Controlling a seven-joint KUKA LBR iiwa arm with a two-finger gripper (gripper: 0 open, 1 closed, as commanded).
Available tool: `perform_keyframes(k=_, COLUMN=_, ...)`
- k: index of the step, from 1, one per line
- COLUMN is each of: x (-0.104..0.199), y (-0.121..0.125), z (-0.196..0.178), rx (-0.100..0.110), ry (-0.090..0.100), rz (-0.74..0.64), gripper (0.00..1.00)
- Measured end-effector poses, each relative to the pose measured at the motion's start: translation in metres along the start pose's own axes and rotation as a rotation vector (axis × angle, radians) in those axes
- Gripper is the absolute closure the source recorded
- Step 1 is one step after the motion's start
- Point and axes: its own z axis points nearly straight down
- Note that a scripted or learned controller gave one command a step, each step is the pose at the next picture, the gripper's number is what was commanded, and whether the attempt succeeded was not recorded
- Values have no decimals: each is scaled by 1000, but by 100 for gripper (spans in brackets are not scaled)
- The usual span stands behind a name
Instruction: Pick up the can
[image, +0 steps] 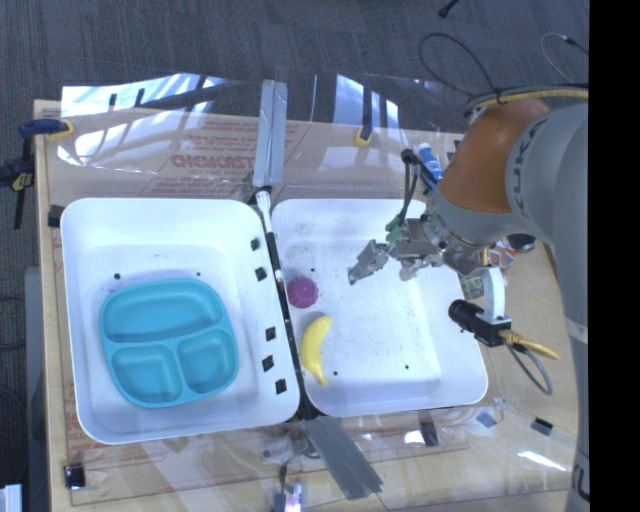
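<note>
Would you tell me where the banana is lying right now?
The banana lies in the right bin, close to its left wall and toward the near edge, just below the purple ball.

Turquoise tray (168, 340), yellow banana (315, 347), purple ball (303, 292)

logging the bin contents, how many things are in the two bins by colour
Blue: 1, a divided plate in the left bin
Purple: 1, a small round fruit, maybe a plum, in the right bin
Yellow: 1, a banana in the right bin
Total: 3
I can't pick out a can.
</note>
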Motion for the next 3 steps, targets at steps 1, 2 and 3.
perform_keyframes(k=1, x=-30, y=25, z=58, rx=0, ry=0, rz=-31, gripper=0)
perform_keyframes(k=2, x=-33, y=36, z=111, rx=-4, ry=-2, rz=-30, gripper=0)
perform_keyframes(k=3, x=-25, y=52, z=89, rx=-2, ry=-1, rz=68, gripper=0)
